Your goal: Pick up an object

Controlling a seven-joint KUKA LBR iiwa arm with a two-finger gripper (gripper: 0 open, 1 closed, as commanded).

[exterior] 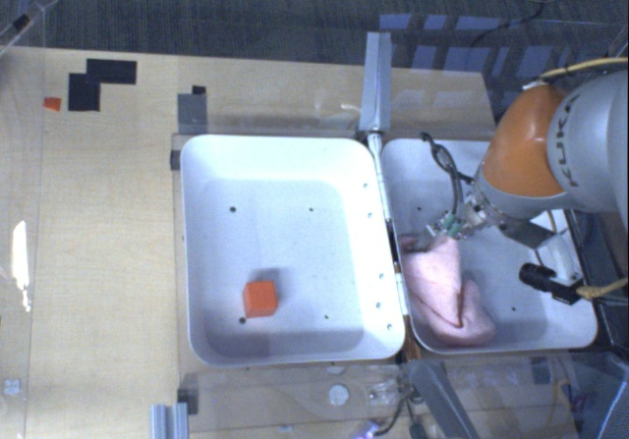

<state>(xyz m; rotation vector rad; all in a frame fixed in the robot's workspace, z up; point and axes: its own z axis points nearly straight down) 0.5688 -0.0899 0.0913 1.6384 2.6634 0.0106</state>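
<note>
- Jaws [450, 227], their state impossible to tell, sit at the pink cloth's [447, 295] 12 o'clock end in the right bin [565, 334].
- An orange block [260, 299] lies at 7 o'clock in the left bin [295, 172].

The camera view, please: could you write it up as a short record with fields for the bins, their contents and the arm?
left bin: holds an orange block near its front
right bin: holds a pink cloth, bunched against its left wall
arm: reaches in from the right, over the right bin
gripper: at the cloth's upper end; grasp cannot be judged
</note>
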